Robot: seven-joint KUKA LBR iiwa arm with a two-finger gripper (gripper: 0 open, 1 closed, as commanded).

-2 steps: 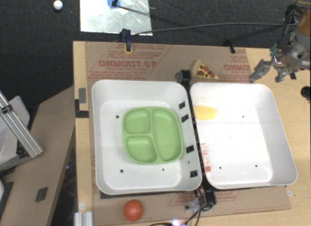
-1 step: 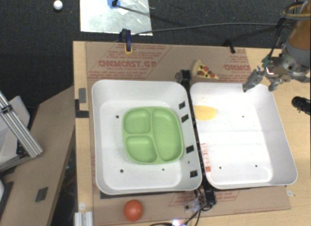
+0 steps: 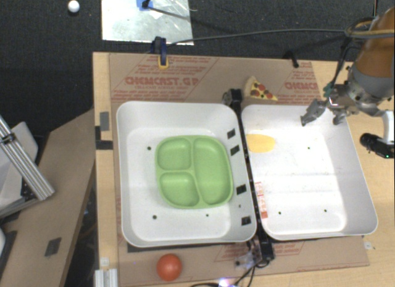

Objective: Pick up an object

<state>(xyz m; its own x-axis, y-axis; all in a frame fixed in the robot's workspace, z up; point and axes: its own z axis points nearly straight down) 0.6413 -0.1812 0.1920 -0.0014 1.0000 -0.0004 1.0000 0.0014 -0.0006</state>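
A flat yellow object (image 3: 260, 143) lies in the right bin (image 3: 321, 212), near its left wall. My gripper (image 3: 324, 113) hangs over the far right corner of that bin, well to the right of the yellow object. Its two fingers stand spread apart with nothing between them. In the left bin (image 3: 136, 218) rests a green divided plate (image 3: 194, 171). A toy pizza slice (image 3: 260, 90) lies on the cardboard just behind the bins.
A red ball (image 3: 169, 266) sits on the bench in front of the left bin. Black clips line the seam between the bins. A blue clamp (image 3: 160, 50) holds the cardboard's far edge. Metal framing (image 3: 21, 162) stands at the left.
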